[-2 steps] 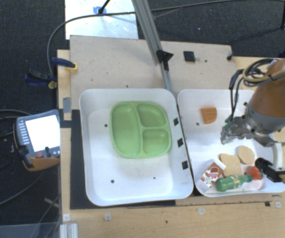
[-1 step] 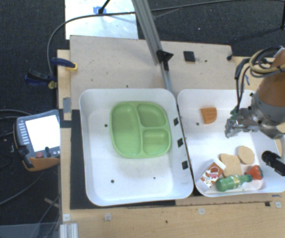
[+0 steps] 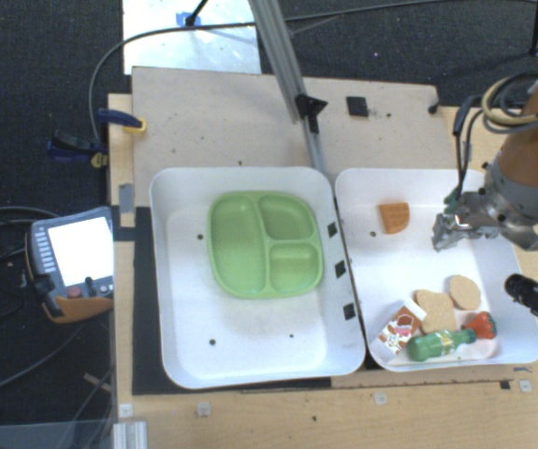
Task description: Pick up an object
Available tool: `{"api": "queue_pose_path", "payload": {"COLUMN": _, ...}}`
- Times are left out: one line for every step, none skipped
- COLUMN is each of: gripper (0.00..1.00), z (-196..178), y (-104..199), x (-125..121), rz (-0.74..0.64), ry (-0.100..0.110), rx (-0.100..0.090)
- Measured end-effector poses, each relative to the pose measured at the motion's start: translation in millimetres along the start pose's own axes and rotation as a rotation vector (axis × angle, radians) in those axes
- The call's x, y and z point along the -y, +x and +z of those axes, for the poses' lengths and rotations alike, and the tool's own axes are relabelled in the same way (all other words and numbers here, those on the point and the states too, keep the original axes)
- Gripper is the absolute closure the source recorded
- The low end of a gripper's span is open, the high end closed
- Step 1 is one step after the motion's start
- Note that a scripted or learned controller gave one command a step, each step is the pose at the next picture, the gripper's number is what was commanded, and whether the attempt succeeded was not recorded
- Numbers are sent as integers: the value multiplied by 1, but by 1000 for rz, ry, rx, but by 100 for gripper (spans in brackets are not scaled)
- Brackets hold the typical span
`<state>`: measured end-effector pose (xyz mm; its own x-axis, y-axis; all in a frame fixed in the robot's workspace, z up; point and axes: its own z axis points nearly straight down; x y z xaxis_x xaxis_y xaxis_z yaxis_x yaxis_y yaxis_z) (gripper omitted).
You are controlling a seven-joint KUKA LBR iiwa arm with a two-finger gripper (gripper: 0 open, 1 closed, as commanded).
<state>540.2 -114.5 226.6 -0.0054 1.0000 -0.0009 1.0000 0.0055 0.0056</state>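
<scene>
In the right bin [image 3: 371,279] lie an orange block [image 3: 394,217] near the back left, two tan cookie-like pieces [image 3: 448,299], a green bottle [image 3: 440,343], a red item [image 3: 480,325] and a small printed packet [image 3: 399,330] at the front. My gripper [image 3: 450,233] hangs over the right bin's middle right, to the right of the orange block and behind the tan pieces. Nothing shows between its fingers.
The left bin [image 3: 184,288] holds a green divided plate [image 3: 266,243]. A slanted metal pole [image 3: 283,50] rises from the back of the bench. A pendant with a screen [image 3: 72,260] lies off the bench to the left, among cables.
</scene>
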Motion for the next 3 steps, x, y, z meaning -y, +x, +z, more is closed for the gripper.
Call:
{"api": "queue_pose_path", "payload": {"gripper": 100, "z": -7, "y": 46, "x": -29, "rz": -5, "ry": 1, "rx": -2}}
{"api": "queue_pose_path", "payload": {"gripper": 100, "z": -16, "y": 101, "x": -47, "rz": -6, "ry": 1, "rx": -3}}
{"api": "queue_pose_path", "payload": {"gripper": 100, "z": -6, "y": 153, "x": -59, "rz": -5, "ry": 4, "rx": -3}}
